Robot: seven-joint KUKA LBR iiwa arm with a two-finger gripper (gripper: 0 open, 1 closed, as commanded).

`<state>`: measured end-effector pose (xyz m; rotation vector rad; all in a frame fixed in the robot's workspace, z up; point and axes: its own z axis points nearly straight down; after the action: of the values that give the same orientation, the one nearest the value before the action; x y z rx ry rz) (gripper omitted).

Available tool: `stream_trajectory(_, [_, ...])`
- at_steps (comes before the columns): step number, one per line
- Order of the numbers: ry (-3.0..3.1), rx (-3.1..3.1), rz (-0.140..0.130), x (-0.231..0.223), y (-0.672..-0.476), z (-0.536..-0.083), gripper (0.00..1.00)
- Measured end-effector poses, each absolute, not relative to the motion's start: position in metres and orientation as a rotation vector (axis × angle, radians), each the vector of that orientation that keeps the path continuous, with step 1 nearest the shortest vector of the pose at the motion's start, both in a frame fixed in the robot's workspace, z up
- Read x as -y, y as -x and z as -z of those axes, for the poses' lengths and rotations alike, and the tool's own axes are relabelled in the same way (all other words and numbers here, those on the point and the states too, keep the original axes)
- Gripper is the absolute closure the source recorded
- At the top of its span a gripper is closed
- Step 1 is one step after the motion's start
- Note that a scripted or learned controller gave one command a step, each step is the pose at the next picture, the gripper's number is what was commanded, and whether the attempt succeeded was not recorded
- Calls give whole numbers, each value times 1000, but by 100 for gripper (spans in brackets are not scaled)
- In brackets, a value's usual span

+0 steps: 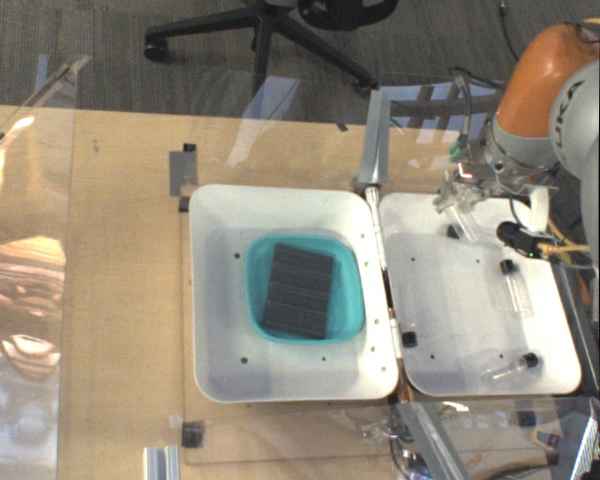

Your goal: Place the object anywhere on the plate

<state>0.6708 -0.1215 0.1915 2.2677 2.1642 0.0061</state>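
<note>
From above, the wooden table (112, 309) carries two shallow white bins side by side. In the left bin (216, 366) sits a teal plate (349, 314) with rounded corners, roughly in the bin's middle, and a dark grey ribbed block (298, 290) lies flat on it, well inside the plate's rim, its long side running almost top to bottom with a slight tilt. The right bin (450, 356) holds a few small clear tube-like pieces with dark ends, one (515, 284) near the right side and another (509, 367) near the lower right corner. The arm (544, 80), grey with an orange band, reaches in from the right, and its gripper (461, 208) hangs over the upper part of the right bin, well apart from the plate and the block. Whether its fingers are open or closed cannot be told; nothing can be made out between them. A black office chair base (272, 28) stands on the carpet beyond the table.
</note>
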Motion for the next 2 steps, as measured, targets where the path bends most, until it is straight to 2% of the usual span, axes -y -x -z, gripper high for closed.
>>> stream_trajectory(1, [-2230,-2209,-6,64,-607,-186,100])
stream_trajectory(2, [-2076,-2354,-6,0,-582,-190,100])
